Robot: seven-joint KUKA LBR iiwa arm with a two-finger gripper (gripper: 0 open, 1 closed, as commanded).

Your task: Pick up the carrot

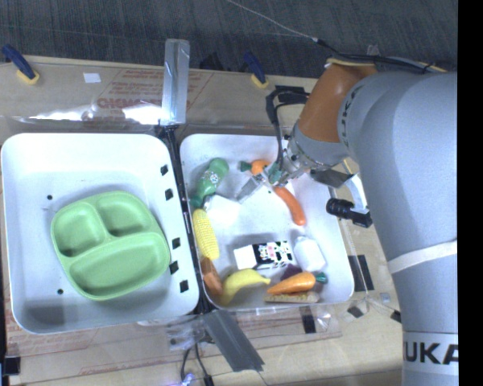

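Gripper (266, 179): right bin (338, 223), upper centre; grip state, cannot tell.
Carrot (291, 203): lies just beside it, not lifted.
Left: grasp, lift.

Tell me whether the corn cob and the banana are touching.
Apart. The camera view shows bare white bin floor between the corn cob and the banana.

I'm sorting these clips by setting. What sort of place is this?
Probably a robotics lab bench set up for picking trials: two shallow white bins, the left bin holding a green divided plate, the right bin toy food, with an industrial arm reaching in.
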